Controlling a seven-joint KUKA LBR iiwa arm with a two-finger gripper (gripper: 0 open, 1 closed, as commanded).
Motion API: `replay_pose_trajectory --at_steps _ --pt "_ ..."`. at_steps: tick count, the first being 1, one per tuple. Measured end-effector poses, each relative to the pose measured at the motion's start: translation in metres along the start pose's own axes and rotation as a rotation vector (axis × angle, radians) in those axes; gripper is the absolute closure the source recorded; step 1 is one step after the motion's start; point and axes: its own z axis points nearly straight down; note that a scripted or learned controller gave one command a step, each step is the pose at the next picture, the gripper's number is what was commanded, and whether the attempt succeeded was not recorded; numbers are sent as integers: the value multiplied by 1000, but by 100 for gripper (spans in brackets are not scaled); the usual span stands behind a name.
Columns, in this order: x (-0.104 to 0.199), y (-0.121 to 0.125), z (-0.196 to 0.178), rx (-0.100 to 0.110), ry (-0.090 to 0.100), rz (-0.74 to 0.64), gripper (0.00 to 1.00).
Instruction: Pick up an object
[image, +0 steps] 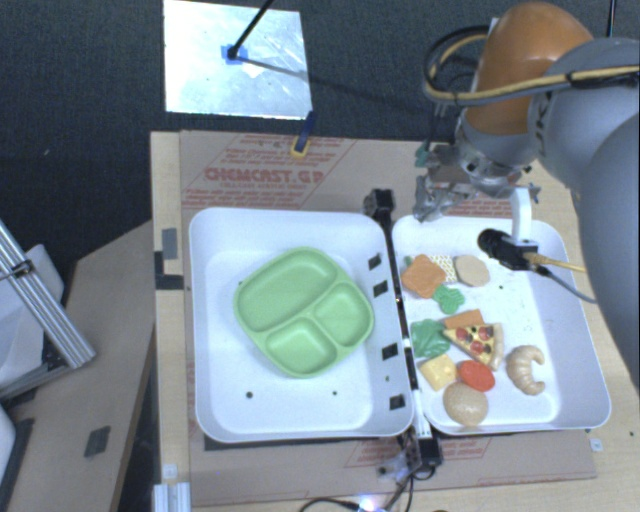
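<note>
My gripper (430, 208) hangs over the far left corner of the right bin (570, 345), above the toy food and apart from it. In that bin lie an orange waffle-like piece (425, 275), a beige cookie (472, 270), a green leafy piece (448, 298), a pizza slice (474, 338), another green piece (429, 335), a yellow cheese block (438, 372), a red tomato (477, 375), a croissant (527, 366) and a tan round bun (465, 404). Nothing shows between the fingers.
The left bin (215, 300) holds a green divided plate (303, 311). A black divider with clips (393, 300) runs between the bins. The arm's grey body and orange band (525, 60) loom over the right bin's far side.
</note>
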Motion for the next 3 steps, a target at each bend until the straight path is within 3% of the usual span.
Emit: replay_pose_trajectory --at_steps 2,3 --pt "-12 4 7 1 -1 7 100" --pt "-2 0 21 1 -1 3 100"
